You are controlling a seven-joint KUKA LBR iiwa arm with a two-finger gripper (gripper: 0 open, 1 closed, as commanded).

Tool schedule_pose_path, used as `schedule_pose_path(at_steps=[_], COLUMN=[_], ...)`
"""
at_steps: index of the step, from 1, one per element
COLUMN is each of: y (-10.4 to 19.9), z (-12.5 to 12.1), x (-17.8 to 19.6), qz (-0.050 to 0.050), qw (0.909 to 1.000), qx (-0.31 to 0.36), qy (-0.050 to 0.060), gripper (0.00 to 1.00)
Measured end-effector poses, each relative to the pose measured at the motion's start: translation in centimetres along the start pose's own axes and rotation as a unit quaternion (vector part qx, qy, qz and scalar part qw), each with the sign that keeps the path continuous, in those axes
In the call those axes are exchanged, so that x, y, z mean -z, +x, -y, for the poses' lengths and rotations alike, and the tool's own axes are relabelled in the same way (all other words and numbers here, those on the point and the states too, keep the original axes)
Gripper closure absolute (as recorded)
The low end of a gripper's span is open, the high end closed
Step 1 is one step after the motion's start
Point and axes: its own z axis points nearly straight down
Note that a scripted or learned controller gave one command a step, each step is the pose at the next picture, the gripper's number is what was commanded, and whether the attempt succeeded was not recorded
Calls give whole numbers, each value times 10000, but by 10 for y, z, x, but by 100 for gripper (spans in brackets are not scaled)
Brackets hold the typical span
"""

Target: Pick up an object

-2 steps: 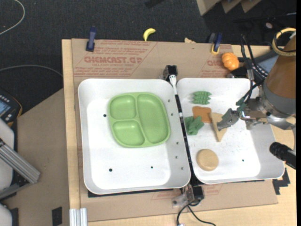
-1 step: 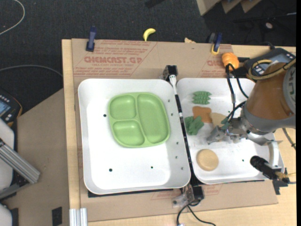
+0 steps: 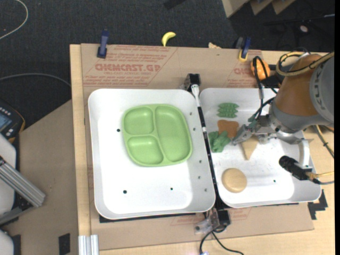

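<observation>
The right bin (image 3: pixel 265 195) holds several small toy foods. A ridged green piece (image 3: pixel 228 109) lies at the back, with an orange-brown piece (image 3: pixel 227 126) just in front of it. A darker green piece (image 3: pixel 217 141) rests by the bin's left wall. A pale tan wedge (image 3: pixel 248 151) lies mid-bin and a round tan bun (image 3: pixel 234 179) sits nearer the front. My gripper (image 3: pixel 245 135) reaches in from the right and hangs low over the bin, between the orange-brown piece and the wedge, close to the darker green piece. Nothing is visibly held.
The left bin (image 3: pixel 106 185) carries a light green divided plate (image 3: pixel 157 134). A black divider with clamps (image 3: pixel 201 121) runs between the bins. Orange and black cables (image 3: pixel 260 70) trail behind the right bin. The grey arm (image 3: pixel 303 102) covers that bin's right rear.
</observation>
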Motion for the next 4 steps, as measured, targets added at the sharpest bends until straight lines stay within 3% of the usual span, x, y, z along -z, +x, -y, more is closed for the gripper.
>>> schedule_pose_path(at_steps=[1, 2, 3, 4], y=[-26, -25, 83, 142], z=[-23, -24, 1, -34], x=[2, 13, 107, 340], qz=[2, 2, -27, -17], qw=[10000, 10000, 10000, 10000], qx=[-14, -13, 37, 27], qy=[1, -19, -11, -92], gripper=[0, 100, 100, 100])
